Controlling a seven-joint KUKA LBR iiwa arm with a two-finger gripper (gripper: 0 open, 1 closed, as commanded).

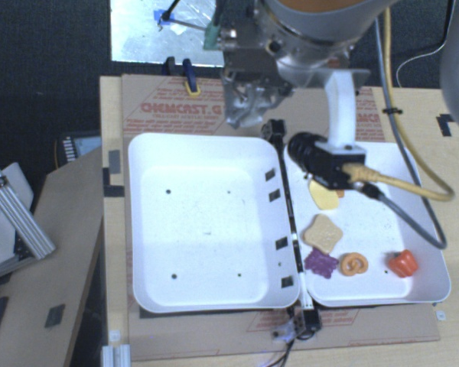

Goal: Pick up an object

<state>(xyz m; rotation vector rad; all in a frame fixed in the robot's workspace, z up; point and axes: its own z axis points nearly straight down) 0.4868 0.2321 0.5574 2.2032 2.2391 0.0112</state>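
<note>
We're looking down on the table (111,90) with 2 white bins side by side on brown cardboard. The left bin (206,220) is showing bare floor. The right bin (421,228) is holding 5 small items: a yellow piece (326,197) near its left wall, partly hidden under the black camera-like module (325,161); a tan toast-shaped piece (323,233) below it; a purple piece (320,263) just beside the divider; an orange swirl piece (354,264) just right of the purple one; a red-orange piece (402,263) further right, near the front wall.

The arm is coming in from the top right, its orange band filling the top edge. The pincer (246,107) is hanging over the cardboard behind the left bin's back rim, well apart from all 5 items. It's blurred and we're seeing it from above, so we can't tell whether it is apart or together; we're seeing nothing gripped in it. A yellow cable (402,189) is running from the black module out across the right bin.
</note>
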